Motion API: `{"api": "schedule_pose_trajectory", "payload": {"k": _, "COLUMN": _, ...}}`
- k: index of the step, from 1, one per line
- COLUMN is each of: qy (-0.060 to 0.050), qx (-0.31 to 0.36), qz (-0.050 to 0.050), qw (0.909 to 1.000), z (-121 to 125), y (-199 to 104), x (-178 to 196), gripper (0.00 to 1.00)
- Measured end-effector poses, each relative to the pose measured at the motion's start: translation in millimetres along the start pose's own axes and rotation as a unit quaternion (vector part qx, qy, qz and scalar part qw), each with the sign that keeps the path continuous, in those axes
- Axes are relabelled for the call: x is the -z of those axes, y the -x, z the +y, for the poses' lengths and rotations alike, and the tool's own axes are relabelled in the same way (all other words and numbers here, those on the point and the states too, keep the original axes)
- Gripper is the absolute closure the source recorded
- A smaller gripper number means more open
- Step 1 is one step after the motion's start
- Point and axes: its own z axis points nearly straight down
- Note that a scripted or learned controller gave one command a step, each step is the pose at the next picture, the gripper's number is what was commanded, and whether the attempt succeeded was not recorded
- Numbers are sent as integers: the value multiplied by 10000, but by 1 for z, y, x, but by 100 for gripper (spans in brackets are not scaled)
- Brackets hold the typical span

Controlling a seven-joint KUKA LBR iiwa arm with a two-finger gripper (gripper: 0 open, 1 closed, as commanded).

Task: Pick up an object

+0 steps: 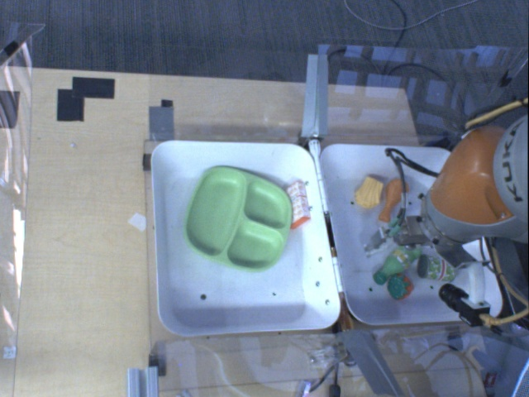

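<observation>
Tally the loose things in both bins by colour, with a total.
Green: 3, the divided plate, a bottle, a small round piece
Yellow: 1, a block
Orange: 1, a carrot-like piece
Red and white: 1, a packet
Total: 6

Grey arm (508, 151), orange band (469, 184), black cables

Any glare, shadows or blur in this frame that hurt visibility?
Camera view: even lighting, soft shadows; white bins look bright but not blown out; reflections on the clear panel at left; overall soft focus; small items under the gripper in the right bin are hard to resolve.
</observation>
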Motion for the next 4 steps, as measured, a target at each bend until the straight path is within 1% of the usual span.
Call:
{"api": "schedule_pose_trajectory", "payload": {"k": 1, "qy": 95, "qx": -70, "qz": -7, "qw": 9999, "z": -8, "y": 15, "x": -5, "gripper": 0}}
{"api": "schedule_pose_trajectory", "payload": {"k": 2, "qy": 194, "qx": -83, "qz": -79, "qw": 9997, "z": -2, "y": 20, "x": 9, "gripper": 100}}
{"api": "schedule_pose_trajectory", "payload": {"k": 3, "qy": 191, "qx": -86, "qz": -77, "qw": 9998, "z": -3, "y": 20, "x": 9, "gripper": 0}}
{"api": "schedule_pose_trajectory", "payload": {"k": 4, "qy": -131, "qx": -510, "qz": 43, "qw": 9986, "z": 64, "y": 10, "x": -24, "gripper": 0}}
